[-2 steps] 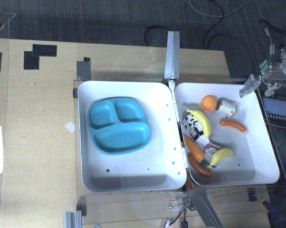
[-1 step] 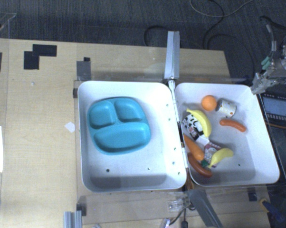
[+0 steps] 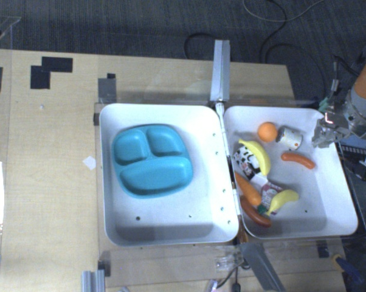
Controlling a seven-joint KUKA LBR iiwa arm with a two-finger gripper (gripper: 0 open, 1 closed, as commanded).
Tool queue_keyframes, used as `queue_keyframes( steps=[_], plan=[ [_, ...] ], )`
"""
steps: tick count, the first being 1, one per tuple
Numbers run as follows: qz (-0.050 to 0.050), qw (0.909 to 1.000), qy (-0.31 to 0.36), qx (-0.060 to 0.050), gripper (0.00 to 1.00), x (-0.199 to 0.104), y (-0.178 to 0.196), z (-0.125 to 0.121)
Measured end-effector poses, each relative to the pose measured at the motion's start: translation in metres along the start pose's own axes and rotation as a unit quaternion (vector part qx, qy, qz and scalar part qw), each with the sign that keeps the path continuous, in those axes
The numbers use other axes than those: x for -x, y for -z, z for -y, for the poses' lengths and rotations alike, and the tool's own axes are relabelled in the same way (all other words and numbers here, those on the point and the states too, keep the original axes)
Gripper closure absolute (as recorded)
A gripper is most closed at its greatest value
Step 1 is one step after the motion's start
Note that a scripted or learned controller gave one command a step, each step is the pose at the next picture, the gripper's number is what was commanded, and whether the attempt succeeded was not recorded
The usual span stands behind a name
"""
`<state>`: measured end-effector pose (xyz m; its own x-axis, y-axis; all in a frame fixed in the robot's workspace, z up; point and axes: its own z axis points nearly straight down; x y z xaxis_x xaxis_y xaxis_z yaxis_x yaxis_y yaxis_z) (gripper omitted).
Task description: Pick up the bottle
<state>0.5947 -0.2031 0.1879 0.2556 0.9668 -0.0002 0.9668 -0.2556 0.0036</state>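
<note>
The bottle (image 3: 245, 160) has a black-and-white pattern and lies on its side near the left wall of the right bin (image 3: 329, 215). A yellow banana (image 3: 258, 155) partly covers it. My gripper (image 3: 324, 134) hangs at the bin's far right rim, well to the right of the bottle and apart from it. It holds nothing that I can see. The nearest items to it are a small white can (image 3: 289, 137) and a red sausage (image 3: 298, 159).
The right bin also holds an orange ball (image 3: 267, 131), a carrot (image 3: 248, 190), a second small banana (image 3: 283, 200), a red-labelled packet (image 3: 269, 193) and a dark sausage (image 3: 256, 216). A blue divided plate (image 3: 151, 160) lies in the left bin (image 3: 171, 233).
</note>
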Motion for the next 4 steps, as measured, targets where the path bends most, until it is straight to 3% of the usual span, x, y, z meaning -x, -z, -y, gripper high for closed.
queue_keyframes(
  steps=[1,2,3,4],
  plan=[
    [0.000,0.9979,-0.065,0.001,1.00,-0.003,0.082,0.066],
    [0.000,0.9893,-0.146,-0.001,1.00,-0.046,0.012,0.096],
    [0.000,0.9299,-0.368,-0.002,1.00,-0.048,-0.013,0.124],
    [0.000,0.8906,-0.455,0.000,1.00,-0.010,0.069,0.113]
  ],
)
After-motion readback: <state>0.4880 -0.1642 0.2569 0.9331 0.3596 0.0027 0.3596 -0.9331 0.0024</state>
